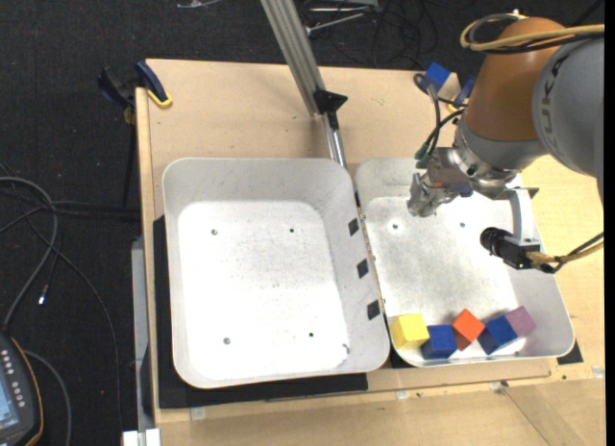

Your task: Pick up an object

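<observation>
Arm [538, 69]: grey, orange band, reaching in from the right, above the right bin's far half.
Left bin [192, 194]: white, shallow.
Right bin [384, 185]: white, blocks clustered along its near edge.
Gripper [423, 202]: nothing seen in it; opening cannot be told at this angle.
Blocks: yellow block [410, 329], blue block [440, 340], orange block [468, 326], second blue block [497, 334], purple block [520, 320], crowded and touching.
Handling note: the yellow block, at the row's end, probably offers the freest sides; descend squarely over it.

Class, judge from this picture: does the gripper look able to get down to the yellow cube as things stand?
Probably yes. The yellow cube has bare bin floor above it; the gripper hangs over the same bin. A blue cube crowds one side.
</observation>
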You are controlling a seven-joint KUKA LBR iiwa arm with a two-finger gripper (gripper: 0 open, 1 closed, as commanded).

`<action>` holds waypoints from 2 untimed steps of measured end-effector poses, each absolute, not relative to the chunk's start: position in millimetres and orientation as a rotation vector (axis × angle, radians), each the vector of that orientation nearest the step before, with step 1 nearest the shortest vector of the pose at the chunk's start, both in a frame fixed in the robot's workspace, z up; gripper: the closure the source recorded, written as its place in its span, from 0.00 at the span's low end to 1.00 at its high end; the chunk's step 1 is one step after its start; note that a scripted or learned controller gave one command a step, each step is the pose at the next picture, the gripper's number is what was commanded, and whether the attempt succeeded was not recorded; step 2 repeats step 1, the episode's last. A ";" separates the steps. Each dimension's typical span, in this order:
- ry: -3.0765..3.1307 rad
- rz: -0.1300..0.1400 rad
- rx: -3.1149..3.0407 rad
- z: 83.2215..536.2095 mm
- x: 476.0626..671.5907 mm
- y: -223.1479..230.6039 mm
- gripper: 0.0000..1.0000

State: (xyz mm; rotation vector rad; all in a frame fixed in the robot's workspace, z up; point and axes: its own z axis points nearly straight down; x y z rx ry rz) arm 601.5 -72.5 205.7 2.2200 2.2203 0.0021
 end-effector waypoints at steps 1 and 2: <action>2.236 0.001 2.212 194.7 597.4 18.1 1.00; 2.236 0.001 2.212 194.7 597.4 18.1 1.00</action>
